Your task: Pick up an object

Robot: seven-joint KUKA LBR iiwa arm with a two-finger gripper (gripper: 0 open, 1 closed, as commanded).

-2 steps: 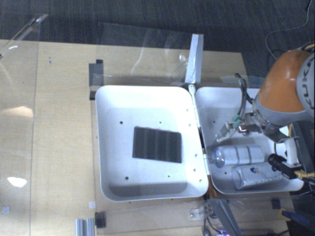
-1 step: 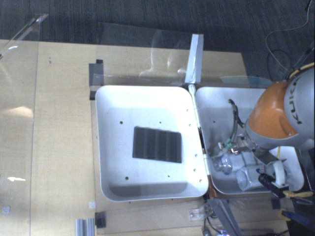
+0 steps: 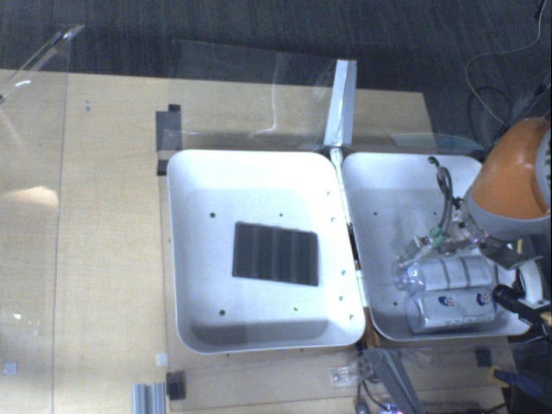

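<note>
Object (image 3: pixel 453 296) partly behind gripper (image 3: pixel 440 247)

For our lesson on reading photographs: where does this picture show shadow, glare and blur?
In the camera view, soft shadow lies along the near inner wall of the left bin; pale glare streaks cross the clear sheet behind the bins; the orange band of the arm looks soft and out of focus; the dark ribbed mat shows fairly sharp.
</note>
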